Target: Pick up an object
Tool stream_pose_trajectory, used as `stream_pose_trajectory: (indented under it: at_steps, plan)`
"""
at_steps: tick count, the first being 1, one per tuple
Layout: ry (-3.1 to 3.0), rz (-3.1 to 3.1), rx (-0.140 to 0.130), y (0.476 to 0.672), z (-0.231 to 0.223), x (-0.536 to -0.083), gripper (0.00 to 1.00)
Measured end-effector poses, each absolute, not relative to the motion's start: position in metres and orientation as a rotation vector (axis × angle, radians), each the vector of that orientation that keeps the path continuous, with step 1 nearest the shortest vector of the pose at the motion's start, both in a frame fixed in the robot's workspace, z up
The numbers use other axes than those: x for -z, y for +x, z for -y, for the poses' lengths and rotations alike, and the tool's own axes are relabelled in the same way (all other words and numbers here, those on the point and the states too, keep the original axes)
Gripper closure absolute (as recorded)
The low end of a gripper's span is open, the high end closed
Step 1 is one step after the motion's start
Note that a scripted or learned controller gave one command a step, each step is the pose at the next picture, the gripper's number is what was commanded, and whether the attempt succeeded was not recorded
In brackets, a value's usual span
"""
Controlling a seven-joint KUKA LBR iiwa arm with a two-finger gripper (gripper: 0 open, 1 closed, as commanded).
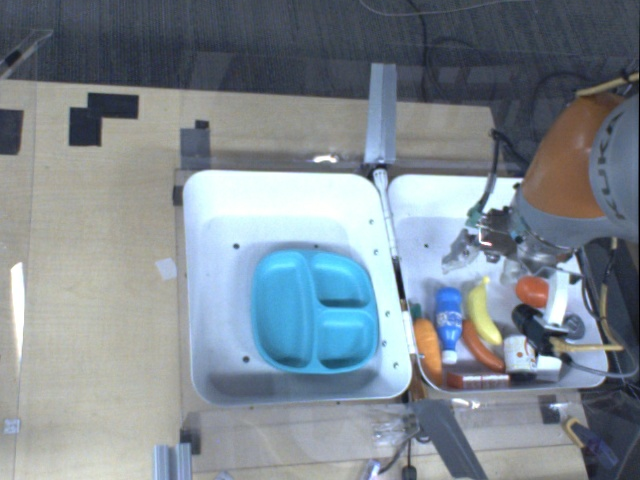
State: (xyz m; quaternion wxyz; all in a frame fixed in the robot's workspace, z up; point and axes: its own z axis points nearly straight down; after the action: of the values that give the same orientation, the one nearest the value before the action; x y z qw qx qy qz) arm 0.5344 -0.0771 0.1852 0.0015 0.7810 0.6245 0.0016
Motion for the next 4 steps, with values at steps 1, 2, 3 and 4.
stream_pose_trajectory:
  at_steps: [1,2,3,4]
  plan:
    - [2.354,-2.068,-0.014,0.501,0.105,-0.089,0.00]
    - [2.426,-1.993,-0.004,0.518,0.103,-0.098,0.00]
    - [2.421,-1.994,-0.008,0.520,0.103,-0.109,1.00]
    - [2.365,-2.063,-0.006,0.516,0.021,-0.185,1.00]
